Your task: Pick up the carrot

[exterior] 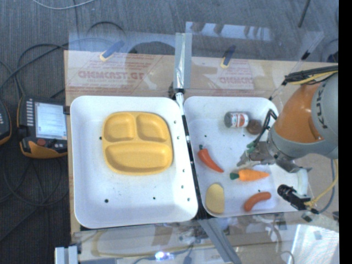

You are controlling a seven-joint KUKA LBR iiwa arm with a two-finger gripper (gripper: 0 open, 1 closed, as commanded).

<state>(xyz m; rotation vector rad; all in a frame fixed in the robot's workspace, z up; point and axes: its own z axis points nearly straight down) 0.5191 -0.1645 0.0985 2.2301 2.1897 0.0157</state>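
Note:
The carrot (252, 175), orange with a small green top at its left end, lies flat in the right bin (220, 106), toward the lower right. My gripper (251, 157) hangs just beyond the carrot's far side, very close to it. The grey arm with its orange band (297, 117) reaches in from the right and hides the bin's right wall. Nothing appears lifted; the carrot rests on the bin floor.
Also in the right bin are a red chili pepper (210, 159), a red sausage (257, 201), a pale yellow potato-like piece (215, 197), a small can (236, 119) and a brown lump (253, 127). The left bin (88, 191) holds a yellow divided plate (137, 142).

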